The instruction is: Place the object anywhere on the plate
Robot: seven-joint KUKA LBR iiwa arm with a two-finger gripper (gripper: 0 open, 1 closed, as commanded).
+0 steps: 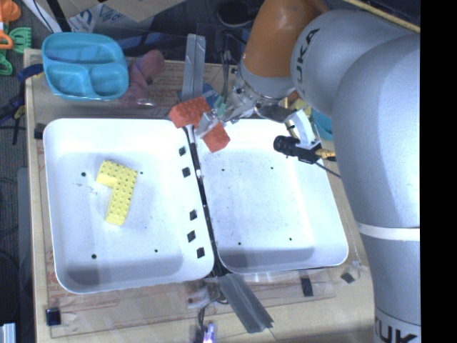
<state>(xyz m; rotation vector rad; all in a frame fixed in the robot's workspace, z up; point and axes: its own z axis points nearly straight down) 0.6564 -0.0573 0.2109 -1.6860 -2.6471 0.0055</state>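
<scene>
An orange-red block (216, 138) is seen pinched in the closed tool (213, 131) above the right bin's (285, 213) far left corner. The blue divided plate (82, 66) should be approached high, clearing the rims.

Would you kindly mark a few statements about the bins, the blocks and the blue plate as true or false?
1. A yellow block lies in the left bin. True.
2. The blue plate sits inside the right bin. False: it rests on the bench beyond the left bin.
3. Orange-red blocks sit near the bins' far shared edge, by the gripper. True.
4. The yellow block lies on the plate. False: it is in the left bin.
</scene>
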